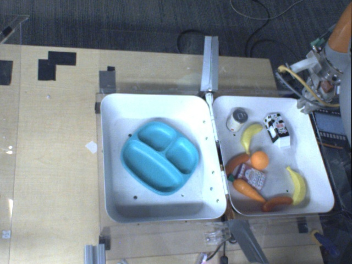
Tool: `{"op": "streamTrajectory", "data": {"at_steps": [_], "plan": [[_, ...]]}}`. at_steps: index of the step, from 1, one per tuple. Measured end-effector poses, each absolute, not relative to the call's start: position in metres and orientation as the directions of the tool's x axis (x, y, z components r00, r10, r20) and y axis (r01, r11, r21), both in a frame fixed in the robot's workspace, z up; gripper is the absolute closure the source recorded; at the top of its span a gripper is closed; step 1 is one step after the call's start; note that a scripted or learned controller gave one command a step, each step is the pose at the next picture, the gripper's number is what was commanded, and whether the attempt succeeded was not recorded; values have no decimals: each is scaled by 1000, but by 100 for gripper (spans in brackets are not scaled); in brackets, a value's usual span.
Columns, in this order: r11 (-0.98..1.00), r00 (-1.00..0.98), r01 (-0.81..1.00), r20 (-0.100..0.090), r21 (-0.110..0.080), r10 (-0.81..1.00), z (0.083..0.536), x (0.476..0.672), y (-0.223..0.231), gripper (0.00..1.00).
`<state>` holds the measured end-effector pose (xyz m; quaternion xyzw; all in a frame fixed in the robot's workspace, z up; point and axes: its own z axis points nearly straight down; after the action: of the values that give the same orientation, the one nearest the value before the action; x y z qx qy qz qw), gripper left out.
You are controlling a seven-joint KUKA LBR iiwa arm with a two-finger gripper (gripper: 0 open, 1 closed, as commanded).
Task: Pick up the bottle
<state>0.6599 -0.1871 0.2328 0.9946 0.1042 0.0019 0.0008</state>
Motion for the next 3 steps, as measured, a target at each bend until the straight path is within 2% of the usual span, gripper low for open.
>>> {"op": "streamTrajectory", "data": {"at_steps": [1,2,3], "plan": [[-944,944,329,0,0,329,213,612,-203,100],[-978,978,207,2,-1,207,190,644,-149,100],[-979,979,204,1,-1,204,153,651,-100,100]]}}
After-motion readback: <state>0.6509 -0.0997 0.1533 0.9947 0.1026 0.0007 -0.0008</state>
